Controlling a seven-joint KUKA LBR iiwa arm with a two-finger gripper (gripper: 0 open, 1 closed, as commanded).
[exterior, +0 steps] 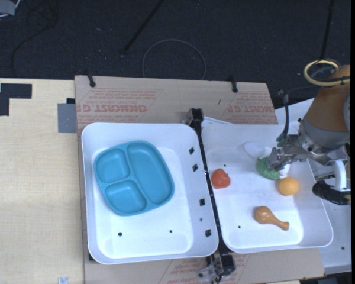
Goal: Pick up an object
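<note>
Nearest the camera we see the drumstick (pixel 270 217), lying on the floor of the right bin (pixel 236 229) toward its front edge. We take the orange ball (pixel 289 186) as our landmark. The drumstick sits in front of the ball and a little left of it, apart from it. A red toy (pixel 220 178) lies well left of the ball, close to the divider between the bins. A green thing (pixel 267 170) lies just behind and left of the ball, near it but apparently not touching.

Our end effector (pixel 280 157) hangs directly over that green thing, behind the ball. We cannot tell how far its fingers are spread, nor whether anything sits between them; the metal parts blur into the green shape below.

The left bin (pixel 100 241) holds a blue tray (pixel 133 177), far left of the ball.

We judge the green thing to be the target, and the grasp not yet proven. Risks from here: it looks low and flat, so a closing grip could slide over it and come up with nothing. The ball lies close by, so a finger descending off-centre may knock it rolling. A pale patch (pixel 252 149) behind the green thing could be a further object, though we cannot make it out.
</note>
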